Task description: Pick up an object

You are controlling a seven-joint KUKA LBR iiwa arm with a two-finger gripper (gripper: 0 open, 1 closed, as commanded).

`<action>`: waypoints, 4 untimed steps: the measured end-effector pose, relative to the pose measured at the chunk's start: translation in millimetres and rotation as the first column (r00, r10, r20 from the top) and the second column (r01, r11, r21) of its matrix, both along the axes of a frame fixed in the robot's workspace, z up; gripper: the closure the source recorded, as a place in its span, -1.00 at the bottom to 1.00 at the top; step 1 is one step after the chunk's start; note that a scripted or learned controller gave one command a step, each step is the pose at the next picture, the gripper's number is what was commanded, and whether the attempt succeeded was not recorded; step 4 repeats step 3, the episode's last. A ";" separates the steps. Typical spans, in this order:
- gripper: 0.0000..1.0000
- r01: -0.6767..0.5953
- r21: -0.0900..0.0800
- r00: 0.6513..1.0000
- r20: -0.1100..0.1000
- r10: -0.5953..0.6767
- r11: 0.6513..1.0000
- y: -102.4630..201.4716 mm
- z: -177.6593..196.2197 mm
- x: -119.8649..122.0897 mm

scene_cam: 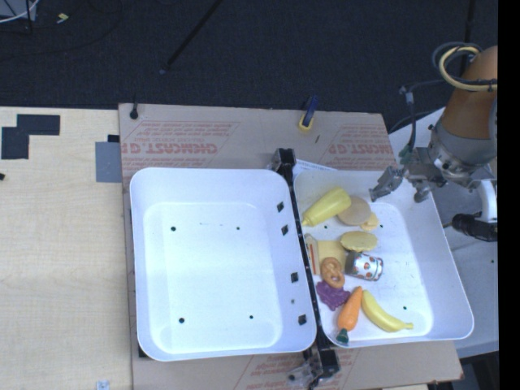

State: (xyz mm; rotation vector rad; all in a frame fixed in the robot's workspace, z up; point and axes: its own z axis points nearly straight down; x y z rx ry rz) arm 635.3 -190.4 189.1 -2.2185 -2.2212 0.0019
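My gripper (404, 187) hangs over the far edge of the right bin (443, 299), open, with nothing between its fingers. One fingertip (383, 188) points left toward the toys; the other sits at the bin's back right. The toys lie in the bin's left half: a long yellow squash (327, 205), a tan potato (353, 212), a pale yellow oval piece (358, 240), a small tin can (367, 266), an orange pretzel (331, 272), purple grapes (330, 296), a carrot (350, 307) and a banana (383, 314). The squash and potato are nearest the gripper, below and to its left.
The left bin (211, 258) adjoins the right one along a black divider (294, 250). Both rest on a cardboard sheet (227, 136). A blue and yellow clamp (308, 114) sits at the cardboard's far edge. Cables (455, 59) loop around the arm on the right.
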 end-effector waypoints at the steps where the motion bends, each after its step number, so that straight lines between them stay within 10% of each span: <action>1: -1.00 -0.002 0.003 1.000 -0.008 0.002 1.000 70.9 -94.8 -42.0; 2: 1.00 0.002 0.001 1.000 -0.003 -0.002 1.000 67.7 -80.6 -39.6; 3: 1.00 -0.006 0.002 1.000 0.004 0.006 1.000 156.8 2.9 -57.1; 4: 1.00 -0.006 0.002 1.000 0.004 0.006 1.000 156.8 2.9 -57.1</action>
